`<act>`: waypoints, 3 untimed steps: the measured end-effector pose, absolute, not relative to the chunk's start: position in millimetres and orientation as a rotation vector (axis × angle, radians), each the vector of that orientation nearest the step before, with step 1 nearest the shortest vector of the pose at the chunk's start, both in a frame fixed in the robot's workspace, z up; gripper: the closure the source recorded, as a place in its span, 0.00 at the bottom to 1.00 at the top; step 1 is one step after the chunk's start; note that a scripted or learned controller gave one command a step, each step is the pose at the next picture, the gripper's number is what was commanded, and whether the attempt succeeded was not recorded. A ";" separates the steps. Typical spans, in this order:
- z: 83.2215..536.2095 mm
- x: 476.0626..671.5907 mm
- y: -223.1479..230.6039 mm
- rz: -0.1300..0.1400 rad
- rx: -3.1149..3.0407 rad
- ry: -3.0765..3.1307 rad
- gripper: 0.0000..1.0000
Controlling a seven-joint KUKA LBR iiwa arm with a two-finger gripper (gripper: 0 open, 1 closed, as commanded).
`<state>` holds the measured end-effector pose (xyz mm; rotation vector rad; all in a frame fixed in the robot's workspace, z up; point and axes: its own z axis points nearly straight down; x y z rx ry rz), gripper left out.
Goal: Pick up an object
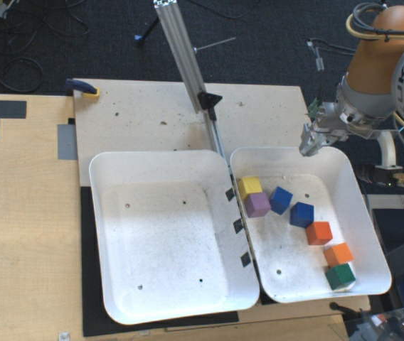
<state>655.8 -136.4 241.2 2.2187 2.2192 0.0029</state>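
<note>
The right bin point(364, 212) holds several cubes. A yellow cube point(250, 185) and a purple cube point(257, 204) sit near its left wall. Two blue cubes point(281, 199) point(301, 214) lie in the middle. A red-orange cube point(319, 232), an orange cube point(338, 253) and a green cube point(341, 276) trail toward the front right corner. My gripper point(310, 146) hangs over the far rim of the right bin, above and behind the cubes, with nothing seen in it.
The left bin point(109, 261) stands beside the right one, with black clips along the shared wall. A slanted aluminium bar point(184, 52) rises from behind the bins. A blue and yellow clamp point(82, 87) sits at the board's far left corner.
</note>
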 end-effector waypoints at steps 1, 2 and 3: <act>262.3 656.3 -136.9 0.001 2.219 2.222 1.00; 249.3 631.9 -95.1 -0.004 2.222 2.228 1.00; 235.0 610.5 -44.6 -0.003 2.222 2.230 1.00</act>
